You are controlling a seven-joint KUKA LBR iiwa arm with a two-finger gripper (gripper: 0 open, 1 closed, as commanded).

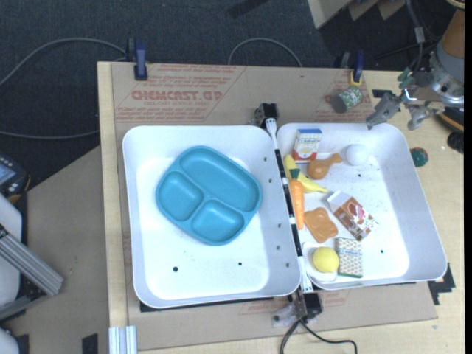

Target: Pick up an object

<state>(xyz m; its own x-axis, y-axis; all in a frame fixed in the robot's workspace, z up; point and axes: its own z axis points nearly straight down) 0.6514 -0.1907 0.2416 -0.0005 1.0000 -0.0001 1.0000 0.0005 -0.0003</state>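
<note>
Desk (184, 98), cardboard-topped, two white bins side by side.

Left bin (147, 271): one blue divided plate (209, 195), lying flat near centre.

Right bin (413, 198): toy foods crowded along its left side. Milk carton (307, 143) at the top; drumstick (323, 166) and white ball (357, 154) beside it; banana (304, 181); carrot (296, 200); orange slab (321, 224); snack packet (353, 217); lemon (325, 259); small checked box (350, 257).

Gripper (402, 108): at the bin's upper right corner, above the rim, fingers spread wide, holding nothing.
</note>
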